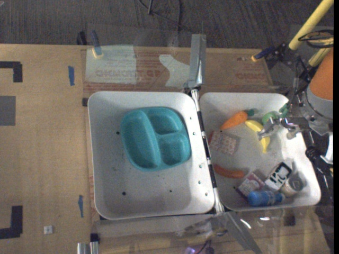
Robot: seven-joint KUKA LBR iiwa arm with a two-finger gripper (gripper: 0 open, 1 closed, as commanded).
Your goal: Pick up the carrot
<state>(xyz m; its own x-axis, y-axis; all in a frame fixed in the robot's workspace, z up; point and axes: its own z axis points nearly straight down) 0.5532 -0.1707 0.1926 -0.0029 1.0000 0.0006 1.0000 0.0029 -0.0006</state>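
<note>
A light wooden table (42, 157) carries two shallow white bins side by side, a layout that seems meant to keep the loose goods in one tray and leave room in the other. The left bin (106, 194) holds a teal divided plate (156, 138), lying flat towards its far side. The right bin (312, 192) is the crowded one, and every place below is given from it.

The grey arm (320, 89), with its orange band, reaches over the right bin's far right corner. Its end effector (275, 126) hangs low above the bin's far middle, just over a yellow banana (259, 133); whether it is open or closed cannot be told here, and nothing shows gripped in it.

The carrot (235, 119), orange with a green top, lies slantwise in the far left part of the right bin, free on the floor of the bin and just left of the banana. By the look of it, the end effector must shift left to reach it, and the banana beside it could be nudged or taken by mistake.

A patterned card (224, 142) lies nearer the bin's left wall, an orange stick (230, 171) below it, and a blue bottle (262, 198) with small packets near the front edge, well apart from the carrot.
</note>
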